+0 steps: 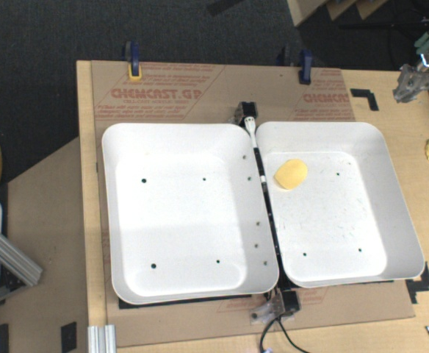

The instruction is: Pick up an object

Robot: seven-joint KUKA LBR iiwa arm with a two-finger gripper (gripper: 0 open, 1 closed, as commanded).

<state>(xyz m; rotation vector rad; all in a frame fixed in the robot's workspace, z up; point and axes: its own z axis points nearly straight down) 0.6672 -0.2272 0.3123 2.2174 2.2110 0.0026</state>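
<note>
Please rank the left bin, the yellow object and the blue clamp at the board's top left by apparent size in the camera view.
1. left bin
2. yellow object
3. blue clamp, though it looks close in size to the yellow object

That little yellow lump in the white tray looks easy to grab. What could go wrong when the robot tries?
1. The yellow object looks rounded and smooth, so it might squirt out from between closing fingers.
2. It lies in the right bin close to the wall shared with the left bin, so a finger could bump that wall.
3. It is the only target, so a nudge may roll it away.
</note>
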